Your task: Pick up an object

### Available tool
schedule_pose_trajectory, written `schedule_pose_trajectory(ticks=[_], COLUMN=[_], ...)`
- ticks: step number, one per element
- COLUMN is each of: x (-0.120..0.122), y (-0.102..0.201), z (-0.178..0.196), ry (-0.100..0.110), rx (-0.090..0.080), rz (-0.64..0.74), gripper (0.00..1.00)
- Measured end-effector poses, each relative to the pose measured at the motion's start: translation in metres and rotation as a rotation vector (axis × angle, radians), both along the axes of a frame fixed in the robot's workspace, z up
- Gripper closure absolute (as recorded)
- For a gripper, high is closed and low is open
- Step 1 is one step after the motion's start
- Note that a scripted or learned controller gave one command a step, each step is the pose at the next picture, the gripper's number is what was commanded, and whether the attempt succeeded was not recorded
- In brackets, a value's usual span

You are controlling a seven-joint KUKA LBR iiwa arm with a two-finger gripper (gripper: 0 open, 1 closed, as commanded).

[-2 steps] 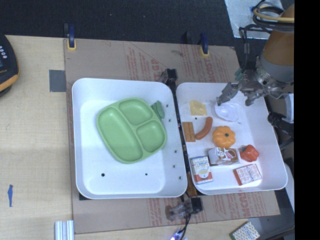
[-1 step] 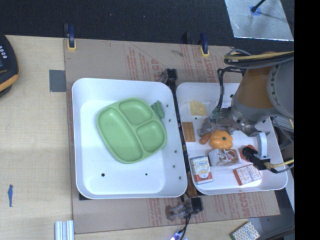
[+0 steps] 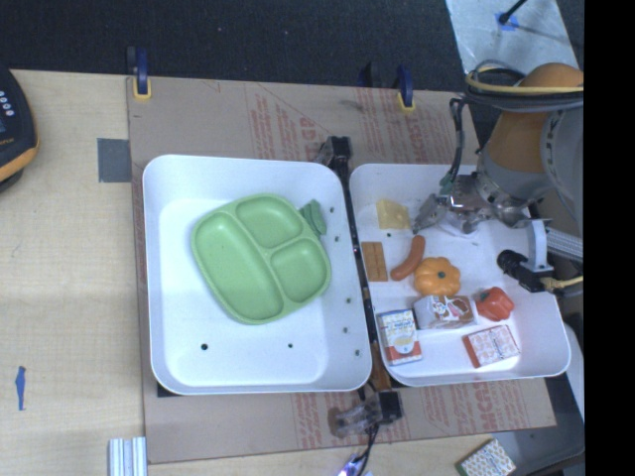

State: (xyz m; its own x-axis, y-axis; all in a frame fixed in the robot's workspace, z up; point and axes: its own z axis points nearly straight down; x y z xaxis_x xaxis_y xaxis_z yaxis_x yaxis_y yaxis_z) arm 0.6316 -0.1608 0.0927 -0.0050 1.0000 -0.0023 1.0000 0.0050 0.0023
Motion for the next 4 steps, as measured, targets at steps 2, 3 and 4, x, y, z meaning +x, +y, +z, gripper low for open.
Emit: schedule_pose_trajectory(ticks=[2,3,4], x=[-0.023,-0.065,-0.098], y=[0.008,0.057,0.056], z=[0.000,-0.002,-0.001], ry=[0.003,0.011,0.010], rx=[0.000,0.004,0.003], rz=[-0.003,0.003,-0.001], gripper=[0.00,0.00,0.00])
